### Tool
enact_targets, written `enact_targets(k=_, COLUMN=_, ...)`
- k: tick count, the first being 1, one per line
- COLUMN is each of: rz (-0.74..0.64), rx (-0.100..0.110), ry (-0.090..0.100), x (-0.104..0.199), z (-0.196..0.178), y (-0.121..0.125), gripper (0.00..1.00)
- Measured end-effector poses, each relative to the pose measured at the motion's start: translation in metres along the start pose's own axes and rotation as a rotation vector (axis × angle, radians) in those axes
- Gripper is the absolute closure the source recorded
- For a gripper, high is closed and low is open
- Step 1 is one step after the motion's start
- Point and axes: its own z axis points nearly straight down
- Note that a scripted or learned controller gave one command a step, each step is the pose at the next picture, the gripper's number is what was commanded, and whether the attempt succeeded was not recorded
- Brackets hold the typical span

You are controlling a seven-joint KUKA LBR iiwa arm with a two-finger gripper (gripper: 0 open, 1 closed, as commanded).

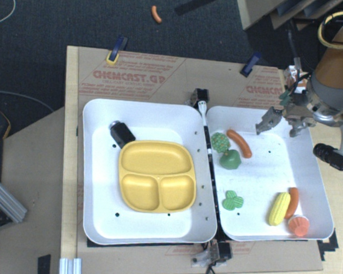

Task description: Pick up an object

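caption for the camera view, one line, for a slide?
Open gripper hovers over right bin of toy food; yellow tray in left bin.

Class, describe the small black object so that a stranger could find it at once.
Look in the left white bin. Beside the yellow divided plastic tray, touching its upper-left corner, lies a small black cylinder-like block. It is the only black item inside either bin.

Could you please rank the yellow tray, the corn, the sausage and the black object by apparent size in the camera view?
1. Yellow tray, by far the largest.
2. Corn and sausage: they look about alike, so I would not rank them.
3. Black object, slightly smaller, though the tray's edge may hide part of it.
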Motion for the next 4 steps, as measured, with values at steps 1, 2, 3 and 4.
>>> enact_targets(k=1, rz=-0.002, rx=-0.014, ry=-0.002, x=0.000, z=-0.008, y=0.003, gripper=0.00)
enact_targets(k=2, rz=-0.002, rx=-0.008, ry=-0.001, x=0.001, z=0.041, y=-0.007, gripper=0.00)
enact_targets(k=3, rz=-0.002, rx=-0.008, ry=-0.001, x=0.004, z=0.084, y=-0.007, gripper=0.00)
enact_targets(k=4, rz=-0.003, rx=-0.008, ry=-0.001, x=0.005, z=0.133, y=-0.008, gripper=0.00)
